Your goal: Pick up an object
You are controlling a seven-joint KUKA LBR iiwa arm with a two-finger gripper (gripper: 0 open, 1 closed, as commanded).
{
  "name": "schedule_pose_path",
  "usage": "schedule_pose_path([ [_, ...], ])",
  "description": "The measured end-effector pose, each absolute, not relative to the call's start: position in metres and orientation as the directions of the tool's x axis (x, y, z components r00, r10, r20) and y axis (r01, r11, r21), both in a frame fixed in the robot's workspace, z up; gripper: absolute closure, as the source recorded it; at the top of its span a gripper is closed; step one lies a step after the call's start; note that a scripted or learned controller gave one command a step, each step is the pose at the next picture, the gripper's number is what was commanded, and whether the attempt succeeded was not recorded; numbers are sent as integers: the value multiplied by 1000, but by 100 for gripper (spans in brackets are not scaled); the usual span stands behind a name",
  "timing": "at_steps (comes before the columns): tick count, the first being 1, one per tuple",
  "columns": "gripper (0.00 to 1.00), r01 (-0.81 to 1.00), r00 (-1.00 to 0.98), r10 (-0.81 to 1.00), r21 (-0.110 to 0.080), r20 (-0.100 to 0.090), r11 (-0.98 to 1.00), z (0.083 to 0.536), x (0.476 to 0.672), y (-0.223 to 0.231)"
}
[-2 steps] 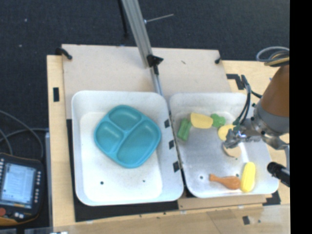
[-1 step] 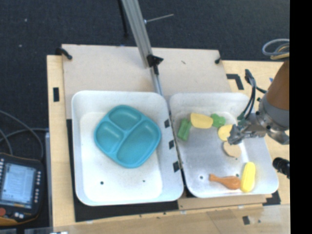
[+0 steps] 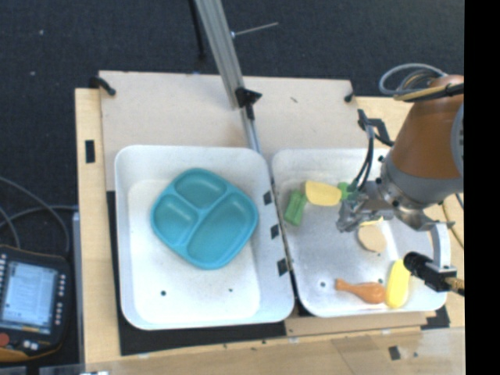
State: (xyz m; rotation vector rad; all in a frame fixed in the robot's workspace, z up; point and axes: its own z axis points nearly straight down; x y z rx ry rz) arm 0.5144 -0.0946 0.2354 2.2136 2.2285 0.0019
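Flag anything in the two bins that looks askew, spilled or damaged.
Nothing stands out. The blue divided plate lies flat in the left bin. The right bin holds loose toy foods scattered about: a green piece, yellow pieces and an orange piece.

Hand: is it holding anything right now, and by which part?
Cannot tell. The hand hangs over the right bin near a yellow piece; no object visibly sits in it.

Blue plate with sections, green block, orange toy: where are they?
Blue plastic divided plate [image 3: 205, 218]: camera view, on its middle ridge.
Green rectangular block [image 3: 295, 207]: camera view, on its top face.
Orange toy piece [image 3: 362, 290]: camera view, on its thick middle.
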Motion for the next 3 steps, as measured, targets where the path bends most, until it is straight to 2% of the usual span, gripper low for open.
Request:
schedule_pose_path([
  [2, 100, 1000, -7, 1000, 1, 0, 7, 220, 534, 6],
  [3, 100, 1000, -8, 1000, 0, 2, 8, 221, 533, 61],
])
